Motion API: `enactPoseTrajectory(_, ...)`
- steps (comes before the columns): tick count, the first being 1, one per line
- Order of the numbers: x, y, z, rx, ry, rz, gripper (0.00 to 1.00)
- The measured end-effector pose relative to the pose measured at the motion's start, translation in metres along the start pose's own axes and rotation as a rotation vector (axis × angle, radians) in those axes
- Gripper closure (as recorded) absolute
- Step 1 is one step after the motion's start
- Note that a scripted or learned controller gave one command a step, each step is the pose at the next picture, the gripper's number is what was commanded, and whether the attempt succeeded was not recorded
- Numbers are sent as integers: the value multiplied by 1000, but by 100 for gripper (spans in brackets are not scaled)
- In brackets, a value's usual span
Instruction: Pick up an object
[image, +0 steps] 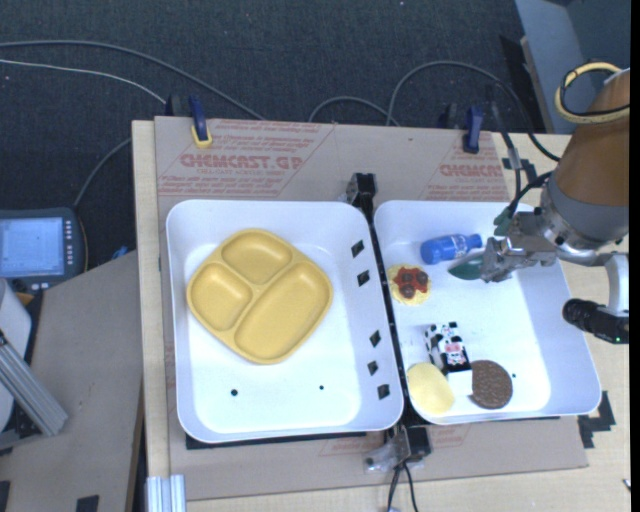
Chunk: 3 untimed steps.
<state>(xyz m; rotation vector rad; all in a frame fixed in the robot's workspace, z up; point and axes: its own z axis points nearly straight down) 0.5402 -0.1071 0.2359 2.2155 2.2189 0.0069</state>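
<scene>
Brown round cookie (491, 384) and pale yellow piece (430, 389) at right bin's (570, 340) near edge, small black-and-white toy (449, 347) behind, yellow divided plate (260, 295) mid left bin (200, 400), blue bottle (449, 247) near right bin's far edge, gripper (497, 262) just beside it over a dark green piece (466, 268), jaws' state cannot tell.

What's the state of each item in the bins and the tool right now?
yellow divided plate: flat, upright, in left bin
blue bottle: on its side, right bin
teal object: lying by the tool
tool: low over right bin, grip unclear
brown disc: flat
yellow piece: resting at the bin's near edge
</scene>
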Motion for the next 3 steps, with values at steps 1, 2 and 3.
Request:
enactPoseTrajectory(1,58,8,11,10,5,-5,100)
enactPoseTrajectory(2,111,18,21,9,4,-4,100)
enactPoseTrajectory(3,161,31,27,6,4,-5,100)
